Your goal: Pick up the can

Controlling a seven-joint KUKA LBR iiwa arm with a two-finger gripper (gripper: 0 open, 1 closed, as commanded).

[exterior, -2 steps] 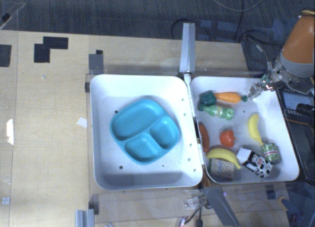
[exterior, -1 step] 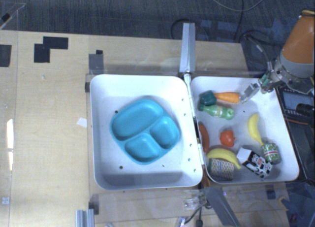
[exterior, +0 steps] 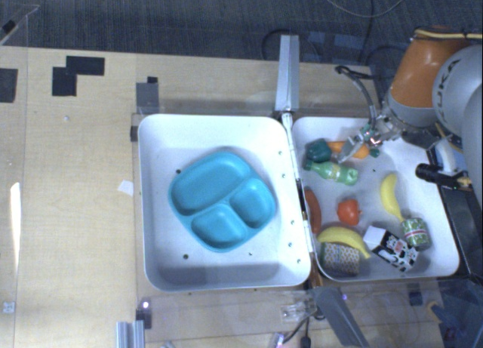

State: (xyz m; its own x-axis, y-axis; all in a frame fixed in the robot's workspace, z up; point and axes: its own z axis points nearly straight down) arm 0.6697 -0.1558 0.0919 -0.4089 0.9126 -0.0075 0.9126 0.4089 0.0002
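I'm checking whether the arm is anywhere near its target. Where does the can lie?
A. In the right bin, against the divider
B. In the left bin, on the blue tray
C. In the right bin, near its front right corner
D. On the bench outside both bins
C: the can lies near the front right corner of the right bin, beside the black-and-white carton, while the gripper is over the bin's far side.

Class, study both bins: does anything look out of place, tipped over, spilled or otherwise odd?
Nothing looks spilled or broken. The blue divided tray sits askew in the left bin. In the right bin, the green bottle and the can lie on their sides among jumbled toy food. The gripper is near the bottle, well away from the can.
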